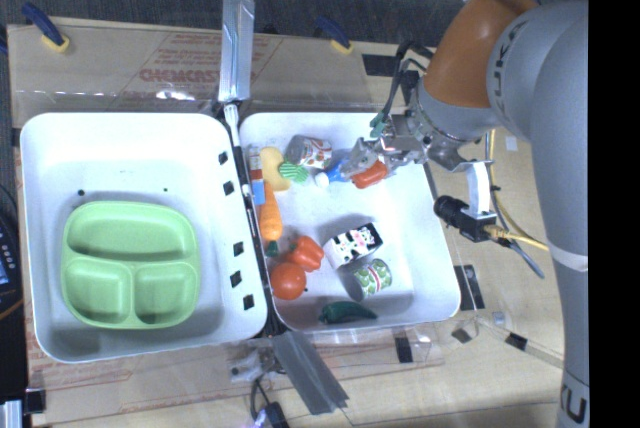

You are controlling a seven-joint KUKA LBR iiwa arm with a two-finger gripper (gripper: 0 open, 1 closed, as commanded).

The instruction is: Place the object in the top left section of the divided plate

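Hiding its own tips, the pincer overlaps an orange-red toy.

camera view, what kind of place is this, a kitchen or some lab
Most likely a robot lab bench, not a kitchen: a grey arm reaches over two white bins, one with toy food like a tomato, one with a green divided plate.

Faint red print on cardboard, illegible.
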